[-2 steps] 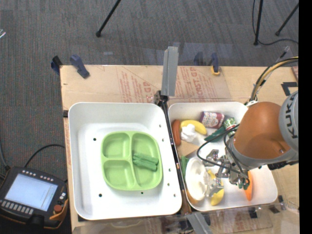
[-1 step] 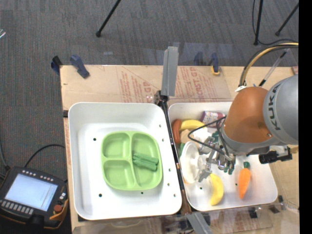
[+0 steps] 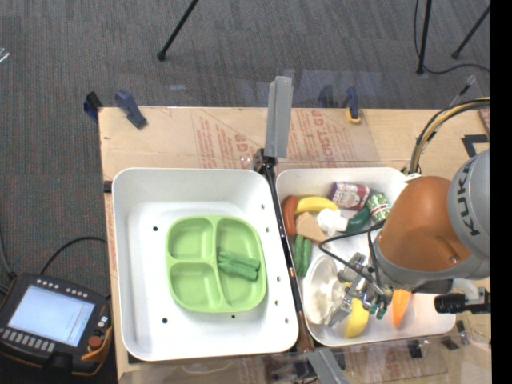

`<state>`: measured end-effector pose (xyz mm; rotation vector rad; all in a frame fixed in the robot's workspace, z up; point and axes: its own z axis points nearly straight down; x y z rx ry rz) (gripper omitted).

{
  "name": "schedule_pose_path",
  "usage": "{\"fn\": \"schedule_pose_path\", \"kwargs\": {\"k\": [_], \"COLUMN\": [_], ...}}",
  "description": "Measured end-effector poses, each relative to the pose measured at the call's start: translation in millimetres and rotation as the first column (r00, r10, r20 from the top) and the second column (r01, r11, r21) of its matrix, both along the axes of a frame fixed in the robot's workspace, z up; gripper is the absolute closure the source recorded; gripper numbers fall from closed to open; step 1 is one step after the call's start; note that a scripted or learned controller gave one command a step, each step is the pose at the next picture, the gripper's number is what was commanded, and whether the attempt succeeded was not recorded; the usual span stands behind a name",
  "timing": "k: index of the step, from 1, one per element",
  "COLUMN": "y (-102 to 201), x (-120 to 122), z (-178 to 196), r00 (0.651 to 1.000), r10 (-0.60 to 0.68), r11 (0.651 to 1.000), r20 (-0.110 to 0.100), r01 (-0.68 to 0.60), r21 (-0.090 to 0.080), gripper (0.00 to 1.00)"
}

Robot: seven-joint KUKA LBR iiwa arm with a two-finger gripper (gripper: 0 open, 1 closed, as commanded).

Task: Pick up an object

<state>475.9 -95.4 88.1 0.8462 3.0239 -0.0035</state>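
Right bin (image 3: 416, 326), lower right of frame: gripper (image 3: 358, 293) over lemon (image 3: 357, 321), open/shut can't tell; shd descend centred.

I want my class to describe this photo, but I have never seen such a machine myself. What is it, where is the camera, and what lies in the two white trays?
The camera hangs above a bench and looks down at a slant. The grey and orange shape on the right is a robot arm; its gripper, a two-finger hand, is low over the right bin. That bin holds a jumble of toy food: a banana, a green cucumber, an orange carrot, a yellow lemon and more. The left bin holds a green divided plate with a green pod on it. I cannot tell whether the gripper holds anything.
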Motion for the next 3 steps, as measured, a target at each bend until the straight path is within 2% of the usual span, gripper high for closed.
{"fn": "schedule_pose_path", "kwargs": {"k": [1, 2, 3], "y": [0.0, 7.7, 8.8], "x": [0.0, -0.4, -0.3], "z": [8.5, 0.6, -0.8], "r00": [1.000, 0.976, 0.977], "r10": [0.006, -0.216, -0.215], "r11": [1.000, 0.976, 0.977], "r20": [-0.002, -0.002, -0.002], "r01": [-0.006, 0.216, 0.215], "r21": [0.000, 0.001, 0.002], "gripper": [1.00, 1.00, 0.00]}}
